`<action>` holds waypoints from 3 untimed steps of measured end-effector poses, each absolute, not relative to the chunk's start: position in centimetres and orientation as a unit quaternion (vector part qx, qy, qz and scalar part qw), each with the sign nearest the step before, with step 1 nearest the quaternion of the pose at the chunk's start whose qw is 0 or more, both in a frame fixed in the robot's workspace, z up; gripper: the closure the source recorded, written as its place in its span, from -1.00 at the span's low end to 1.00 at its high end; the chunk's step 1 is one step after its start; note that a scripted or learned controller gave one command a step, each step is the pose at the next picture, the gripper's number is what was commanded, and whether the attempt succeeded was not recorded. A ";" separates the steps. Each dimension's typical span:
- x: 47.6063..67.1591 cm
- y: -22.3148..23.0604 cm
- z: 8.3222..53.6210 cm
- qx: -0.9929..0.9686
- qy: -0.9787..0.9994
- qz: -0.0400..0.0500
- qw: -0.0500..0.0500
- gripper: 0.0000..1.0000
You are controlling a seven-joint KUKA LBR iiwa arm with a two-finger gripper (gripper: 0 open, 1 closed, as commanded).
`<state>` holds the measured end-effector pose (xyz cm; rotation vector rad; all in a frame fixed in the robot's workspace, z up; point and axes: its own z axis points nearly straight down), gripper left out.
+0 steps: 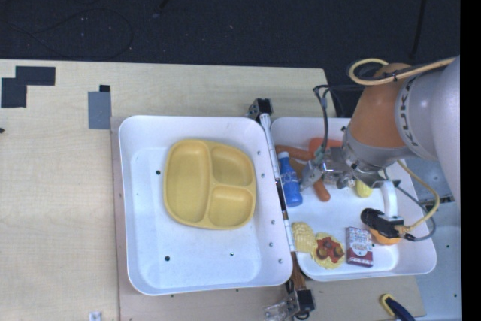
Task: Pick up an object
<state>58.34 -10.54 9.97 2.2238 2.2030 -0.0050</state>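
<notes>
Claw [319, 175] low in right bin [417, 263], grip state unclear | hovering by orange sausage [322, 192] at 9 o'clock of wrist | nothing lifted, pick not done

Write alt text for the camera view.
A grey robot arm lowers its pincer into the right white bin among a blue bottle, orange toys and small packets. The left bin holds a yellow divided plate.

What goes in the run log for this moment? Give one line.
arm: over right bin | gripper: low by orange carrot, blue bottle | grasp: unconfirmed | left bin: yellow tray
</notes>
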 end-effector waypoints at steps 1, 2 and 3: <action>58.2 -10.3 10.8 0.711 0.703 -0.002 0.000 1.00; 57.6 -4.6 18.7 0.707 0.707 -0.001 -0.002 1.00; 56.7 -1.4 19.6 0.707 0.707 -0.002 -0.002 1.00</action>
